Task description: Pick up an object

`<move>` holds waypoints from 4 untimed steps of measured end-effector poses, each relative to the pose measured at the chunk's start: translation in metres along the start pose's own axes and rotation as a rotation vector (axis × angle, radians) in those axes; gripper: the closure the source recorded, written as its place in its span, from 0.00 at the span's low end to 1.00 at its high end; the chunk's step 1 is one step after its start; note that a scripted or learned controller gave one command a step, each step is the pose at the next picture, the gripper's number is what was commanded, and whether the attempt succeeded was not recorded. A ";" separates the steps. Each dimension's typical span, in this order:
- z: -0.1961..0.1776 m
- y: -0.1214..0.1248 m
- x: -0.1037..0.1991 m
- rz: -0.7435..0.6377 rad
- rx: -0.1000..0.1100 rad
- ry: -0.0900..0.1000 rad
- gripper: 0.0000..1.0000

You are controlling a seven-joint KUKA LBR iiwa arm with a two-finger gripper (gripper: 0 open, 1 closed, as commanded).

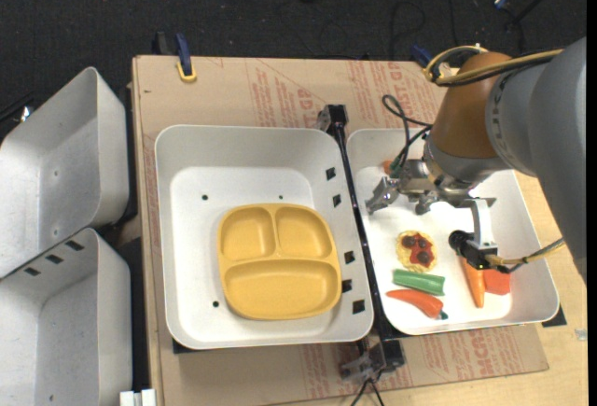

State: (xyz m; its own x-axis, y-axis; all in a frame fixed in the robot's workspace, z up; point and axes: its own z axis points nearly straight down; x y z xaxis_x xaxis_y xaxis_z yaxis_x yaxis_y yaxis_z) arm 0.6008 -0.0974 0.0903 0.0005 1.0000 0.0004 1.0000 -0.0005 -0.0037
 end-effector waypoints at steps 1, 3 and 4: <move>-0.012 0.001 0.000 0.001 -0.004 -0.001 1.00; -0.121 0.016 -0.009 -0.002 -0.010 -0.002 1.00; -0.160 0.017 -0.009 -0.003 -0.010 -0.002 1.00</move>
